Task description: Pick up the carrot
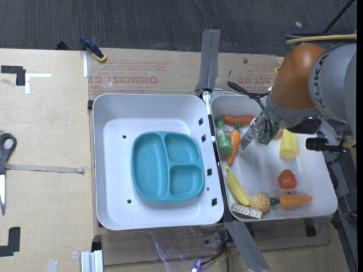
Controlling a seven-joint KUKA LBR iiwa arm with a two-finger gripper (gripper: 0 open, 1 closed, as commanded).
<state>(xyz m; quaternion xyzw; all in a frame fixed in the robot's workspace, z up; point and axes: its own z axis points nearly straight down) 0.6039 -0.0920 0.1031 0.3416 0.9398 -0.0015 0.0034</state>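
Three orange carrot-like pieces lie in the right bin (317, 208). A slim carrot (238, 119) rests by the far wall. A short carrot with a green top (235, 137) lies near the left wall. A third carrot (295, 199) sits at the front right. My gripper (255, 136) hangs low over the bin's upper middle, just right of the short carrot and below the slim one. Its fingers (247, 138) stand open, and I see nothing between them.
The right bin also holds a green bottle (223, 141), a banana (237, 187), a corn cob (260, 202), a yellow block (288, 144) and a red tomato (287, 179). A blue divided plate (168, 166) lies in the left bin (108, 152). Scissors (4, 152) rest on the bench at far left.
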